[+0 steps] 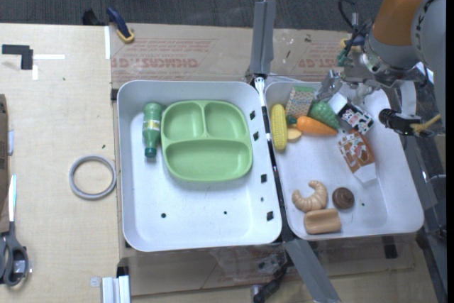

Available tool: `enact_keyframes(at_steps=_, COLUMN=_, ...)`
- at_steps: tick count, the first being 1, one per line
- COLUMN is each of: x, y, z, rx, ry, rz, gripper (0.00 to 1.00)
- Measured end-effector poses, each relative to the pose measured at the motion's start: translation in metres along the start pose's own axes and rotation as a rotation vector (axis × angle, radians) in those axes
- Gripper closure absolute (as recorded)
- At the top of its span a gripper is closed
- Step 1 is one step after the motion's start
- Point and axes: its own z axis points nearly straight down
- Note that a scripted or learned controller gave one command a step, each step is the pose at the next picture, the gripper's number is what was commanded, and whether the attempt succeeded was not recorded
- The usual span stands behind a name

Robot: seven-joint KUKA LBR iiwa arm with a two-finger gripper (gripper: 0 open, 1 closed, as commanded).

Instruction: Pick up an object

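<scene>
Pale wooden counter (57, 124), two white bins; the tool (339, 97) is hovering in the right bin (397, 223), grip unreadable, carrot (316, 126) lying just below it.

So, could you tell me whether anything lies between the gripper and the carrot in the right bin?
Nothing visible separates them. The gripper hangs over the far end of the right bin, close above the carrot. The carrot is crowded, though: a corn cob lies on its left and a small carton on its right.
</scene>
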Motion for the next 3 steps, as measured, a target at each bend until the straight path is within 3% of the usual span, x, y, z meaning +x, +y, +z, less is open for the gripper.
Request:
enact_keyframes(at_steps=1, x=0.028, y=-0.007, z=0.082, rx=0.000, ry=0.001, rz=-0.124, gripper=0.00)
enact_keyframes(at_steps=2, x=0.027, y=-0.007, z=0.073, rx=0.001, ry=-0.001, rz=-0.125, gripper=1.00)
enact_keyframes(at_steps=3, x=0.095, y=-0.005, z=-0.018, rx=0.001, ry=0.001, rz=-0.034, gripper=1.00)
